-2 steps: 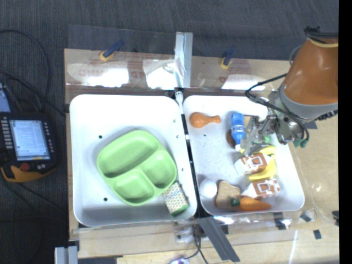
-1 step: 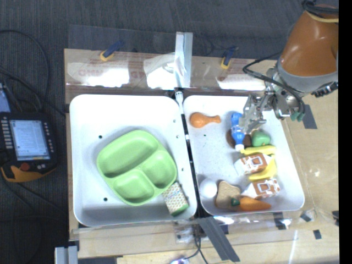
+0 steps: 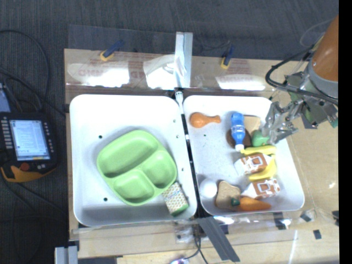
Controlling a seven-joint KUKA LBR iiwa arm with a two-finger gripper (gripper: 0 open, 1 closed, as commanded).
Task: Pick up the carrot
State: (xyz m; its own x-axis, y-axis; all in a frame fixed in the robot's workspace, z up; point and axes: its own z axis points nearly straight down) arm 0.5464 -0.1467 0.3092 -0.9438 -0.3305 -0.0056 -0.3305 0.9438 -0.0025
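Observation:
The carrot, orange with a green top, lies at the front edge of the right bin, beside a slice of bread. My gripper hangs over the bin's right side, well behind the carrot, just above a green item and a brown one. Nothing shows between its fingers.
In the right bin lie a blue bottle, an orange drumstick-shaped toy, two small cartons, a banana and a white ball. The left bin has a green divided plate and a small can.

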